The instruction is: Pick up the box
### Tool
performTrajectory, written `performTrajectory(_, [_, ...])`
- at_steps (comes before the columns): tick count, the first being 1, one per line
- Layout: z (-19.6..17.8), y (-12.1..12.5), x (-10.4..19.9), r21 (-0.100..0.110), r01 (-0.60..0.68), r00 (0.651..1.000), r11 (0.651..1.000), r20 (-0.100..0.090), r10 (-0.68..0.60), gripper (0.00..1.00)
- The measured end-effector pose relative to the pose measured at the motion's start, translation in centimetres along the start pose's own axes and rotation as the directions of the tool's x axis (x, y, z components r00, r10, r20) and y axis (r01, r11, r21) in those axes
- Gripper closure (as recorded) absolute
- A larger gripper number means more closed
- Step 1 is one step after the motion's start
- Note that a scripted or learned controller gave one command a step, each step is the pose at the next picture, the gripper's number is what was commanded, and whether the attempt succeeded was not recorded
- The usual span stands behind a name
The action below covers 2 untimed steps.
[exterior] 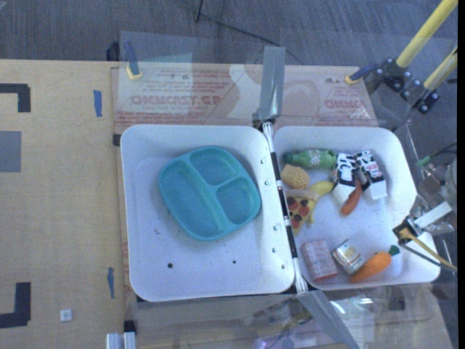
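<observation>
A small pink box [318, 259] lies flat near the front edge of the right bin [398, 151]. Right beside it are a tipped can [348, 257] and a big orange carrot [372, 265]. Two black-and-white cartons [360, 171] lie at the back of the same bin, with a small carrot [351, 201] leaning just in front of them.
The right bin also holds a green bottle [310, 158], a corn cob [294, 175], a banana [320, 190] and a pizza slice [298, 209]. A teal divided plate [209, 192] sits in the left bin [145, 253]. Yellow poles [429, 27] and a clamp [425, 227] stand to the right.
</observation>
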<state>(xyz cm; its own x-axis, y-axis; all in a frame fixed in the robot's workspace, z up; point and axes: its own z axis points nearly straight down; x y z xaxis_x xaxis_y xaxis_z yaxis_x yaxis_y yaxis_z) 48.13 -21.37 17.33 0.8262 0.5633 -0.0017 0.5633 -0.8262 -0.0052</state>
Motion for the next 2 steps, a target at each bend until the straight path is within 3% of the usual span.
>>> performTrajectory(1, [2.0, -5.6, 3.5, 0.0, 0.014, 1.0, 1.0, 0.001, -0.014, 1.0])
performTrajectory(2, [-17.7, -6.4, 5.5, -0.004, -0.025, 1.0, 1.0, 0.0, 0.025, 1.0])
